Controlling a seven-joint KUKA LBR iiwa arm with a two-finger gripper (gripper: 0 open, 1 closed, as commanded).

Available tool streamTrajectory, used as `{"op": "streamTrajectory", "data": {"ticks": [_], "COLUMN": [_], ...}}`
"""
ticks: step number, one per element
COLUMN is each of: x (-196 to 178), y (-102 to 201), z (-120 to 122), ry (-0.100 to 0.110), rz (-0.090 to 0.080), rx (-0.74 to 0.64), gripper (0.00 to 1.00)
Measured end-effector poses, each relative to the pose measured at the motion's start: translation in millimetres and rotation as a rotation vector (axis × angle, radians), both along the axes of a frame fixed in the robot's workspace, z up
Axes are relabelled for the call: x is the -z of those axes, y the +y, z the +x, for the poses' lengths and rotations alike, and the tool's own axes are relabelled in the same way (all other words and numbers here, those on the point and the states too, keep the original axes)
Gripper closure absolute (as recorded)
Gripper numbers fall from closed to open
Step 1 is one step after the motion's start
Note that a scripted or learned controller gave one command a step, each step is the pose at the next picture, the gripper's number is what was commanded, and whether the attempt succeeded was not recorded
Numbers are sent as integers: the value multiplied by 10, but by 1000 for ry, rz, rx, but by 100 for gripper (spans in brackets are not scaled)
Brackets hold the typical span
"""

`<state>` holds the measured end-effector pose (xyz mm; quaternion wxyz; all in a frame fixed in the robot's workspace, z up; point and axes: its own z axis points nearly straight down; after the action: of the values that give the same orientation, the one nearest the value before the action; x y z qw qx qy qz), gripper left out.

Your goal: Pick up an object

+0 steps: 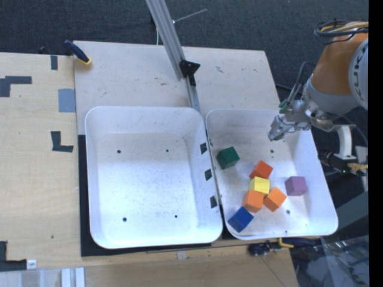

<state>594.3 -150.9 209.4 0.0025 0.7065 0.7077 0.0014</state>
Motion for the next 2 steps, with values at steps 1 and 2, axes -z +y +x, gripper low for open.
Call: {"op": "streamTrajectory", "data": {"ticks": [1,2], "x": [-231,-144], "y": [3,467], "z": [7,-47], "ry": [4,7], "rz": [1,3], "rx": [1,-3], "gripper": [100,100]}}
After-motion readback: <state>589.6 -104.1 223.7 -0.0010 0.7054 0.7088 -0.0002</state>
